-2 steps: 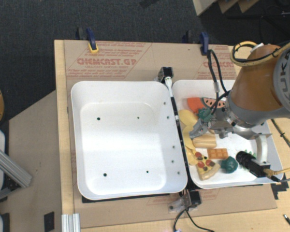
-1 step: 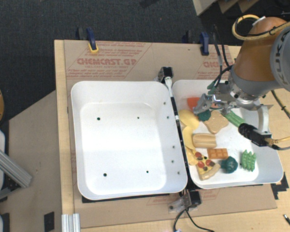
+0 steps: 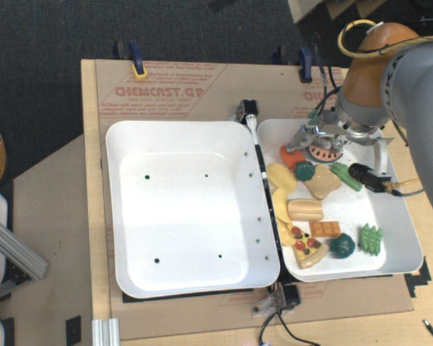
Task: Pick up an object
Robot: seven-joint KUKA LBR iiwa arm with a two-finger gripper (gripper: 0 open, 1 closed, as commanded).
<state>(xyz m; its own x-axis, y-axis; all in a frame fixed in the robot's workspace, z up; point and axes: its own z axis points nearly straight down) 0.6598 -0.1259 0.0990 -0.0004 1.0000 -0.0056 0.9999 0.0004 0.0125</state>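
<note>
My gripper (image 3: 310,140) hangs low over the far end of the right bin (image 3: 400,254), reaching in from the right. A watermelon slice (image 3: 323,153) lies right under it, with an orange-red piece (image 3: 289,156) and a dark green ball (image 3: 304,170) just beside it. A tan bread piece (image 3: 323,184) and a green pod (image 3: 344,176) lie a little nearer. I see nothing lifted by the gripper.
More toy food fills the right bin's near half: yellow pieces (image 3: 280,176), a bun (image 3: 304,209), an orange cracker (image 3: 325,229), a pizza slice (image 3: 308,250), a teal ball (image 3: 341,246), a green spiky piece (image 3: 371,238). The left bin (image 3: 123,164) adjoins it.
</note>
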